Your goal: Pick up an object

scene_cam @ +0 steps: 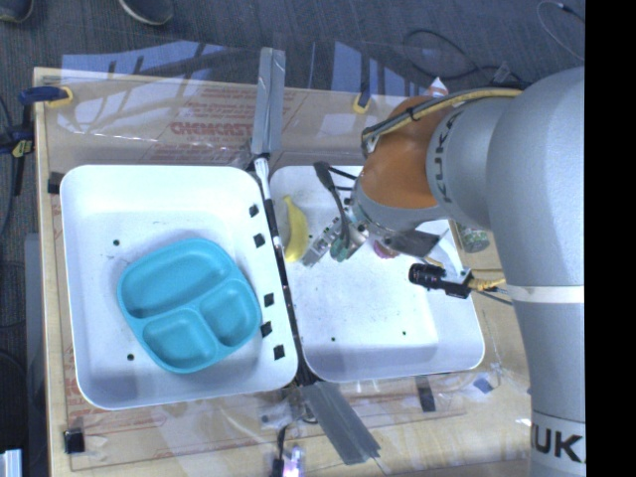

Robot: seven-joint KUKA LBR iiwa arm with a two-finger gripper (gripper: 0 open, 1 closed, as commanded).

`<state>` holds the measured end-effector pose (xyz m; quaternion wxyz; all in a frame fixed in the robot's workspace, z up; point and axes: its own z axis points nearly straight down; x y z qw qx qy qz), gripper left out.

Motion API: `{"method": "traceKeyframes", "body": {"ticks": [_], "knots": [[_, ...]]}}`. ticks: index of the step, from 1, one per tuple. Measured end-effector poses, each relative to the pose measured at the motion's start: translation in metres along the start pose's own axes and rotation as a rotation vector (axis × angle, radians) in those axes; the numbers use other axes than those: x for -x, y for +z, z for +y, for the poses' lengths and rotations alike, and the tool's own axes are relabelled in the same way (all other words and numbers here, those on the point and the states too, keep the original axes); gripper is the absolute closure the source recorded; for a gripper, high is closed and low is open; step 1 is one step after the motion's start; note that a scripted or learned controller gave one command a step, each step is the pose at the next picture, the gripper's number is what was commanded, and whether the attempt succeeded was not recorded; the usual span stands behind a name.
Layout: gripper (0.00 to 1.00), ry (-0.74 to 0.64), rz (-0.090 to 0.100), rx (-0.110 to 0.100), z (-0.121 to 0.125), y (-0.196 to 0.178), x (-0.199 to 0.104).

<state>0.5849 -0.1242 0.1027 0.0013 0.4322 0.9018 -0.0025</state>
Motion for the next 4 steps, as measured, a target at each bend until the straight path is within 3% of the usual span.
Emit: {"method": "traceKeyframes", "body": {"ticks": [1, 2, 3, 4], "knots": [[1.0, 0.156, 0.004, 0.002, 0.046, 0.01, 0.026], [1.0, 0.15, 0.01, -0.006, 0.061, 0.011, 0.036], [1.0, 0.21, 0.004, 0.004, 0.1, -0.136, -0.009], [0.0, 0.21, 0.005, 0.002, 0.1, -0.135, -0.009]]}}
